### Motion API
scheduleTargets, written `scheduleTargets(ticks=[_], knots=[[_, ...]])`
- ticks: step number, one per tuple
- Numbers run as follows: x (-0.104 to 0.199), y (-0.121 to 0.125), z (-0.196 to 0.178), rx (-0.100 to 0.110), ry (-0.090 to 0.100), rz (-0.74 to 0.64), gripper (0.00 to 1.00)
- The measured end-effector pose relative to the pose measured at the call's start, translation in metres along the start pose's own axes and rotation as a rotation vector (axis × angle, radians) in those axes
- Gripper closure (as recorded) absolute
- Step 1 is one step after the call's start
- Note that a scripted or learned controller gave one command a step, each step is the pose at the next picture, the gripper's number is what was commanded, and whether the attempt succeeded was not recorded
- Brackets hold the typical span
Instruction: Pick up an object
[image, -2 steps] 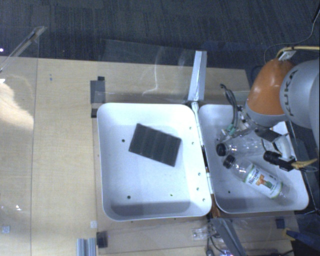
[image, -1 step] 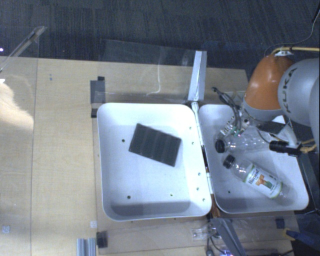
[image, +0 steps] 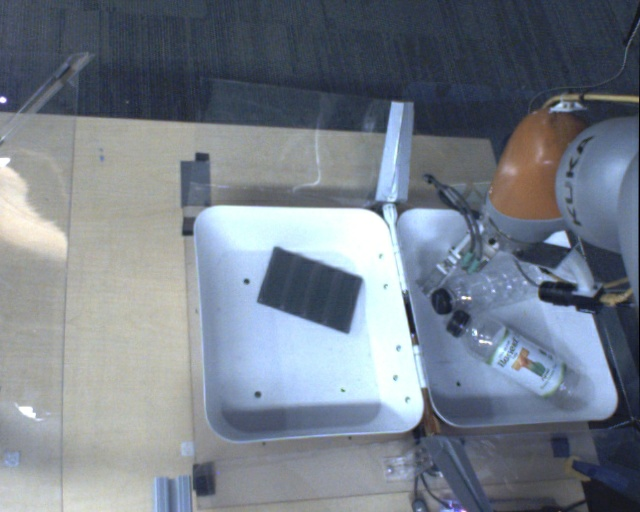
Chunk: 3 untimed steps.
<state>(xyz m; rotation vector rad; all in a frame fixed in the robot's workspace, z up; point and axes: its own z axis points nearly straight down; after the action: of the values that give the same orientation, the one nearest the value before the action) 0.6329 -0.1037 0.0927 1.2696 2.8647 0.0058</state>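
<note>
I have the arm's gripper (image: 462, 262) low over the right white bin (image: 600, 405), approaching; I cannot tell its state. The clear plastic bottle with orange-green label (image: 510, 355) lies just nearer; next comes lining up over it.

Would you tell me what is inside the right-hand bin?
The right bin holds a clear plastic bottle with a black cap and green-orange label. The arm covers the bin's far corner, so anything beneath it is hidden.
</note>
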Motion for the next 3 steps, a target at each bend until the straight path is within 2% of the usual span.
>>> scheduleTargets(ticks=[1,2,3], knots=[[0.014,-0.003,0.003,-0.002,-0.003,0.0,0.0],[0.013,0.001,-0.01,-0.01,-0.008,0.0,1.0],[0.027,0.066,-0.095,-0.002,-0.002,-0.01,1.0]])
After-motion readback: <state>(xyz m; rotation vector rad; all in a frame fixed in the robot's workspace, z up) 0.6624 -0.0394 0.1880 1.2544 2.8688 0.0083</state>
